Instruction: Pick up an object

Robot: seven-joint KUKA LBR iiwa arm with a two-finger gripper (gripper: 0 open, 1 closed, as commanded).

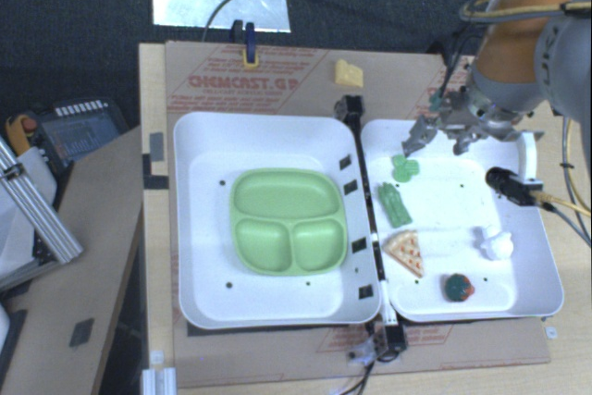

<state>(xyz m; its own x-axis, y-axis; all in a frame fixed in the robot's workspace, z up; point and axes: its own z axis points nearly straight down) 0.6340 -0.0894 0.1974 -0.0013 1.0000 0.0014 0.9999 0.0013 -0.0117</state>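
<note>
Two shallow white bins are being carried side by side on the worktop (277, 74). In the left bin (199, 143) a green divided plate (288, 222) is lying flat near the middle. The right bin (536, 282) is holding the loose things: a small green piece (405, 168) at its far left, a long green vegetable-shaped toy (395, 204) just near of that, a pizza slice toy (406, 253) by the divider, a round dark green and red toy (458, 288) at the near side, and a small white object (497, 244) towards the right. The tool (444, 135) is being held over the far part of the right bin, just beside the small green piece, with its fingers spread apart and nothing seen between them. A yellow block (349, 73) is lying on the worktop beyond the bins.
</note>
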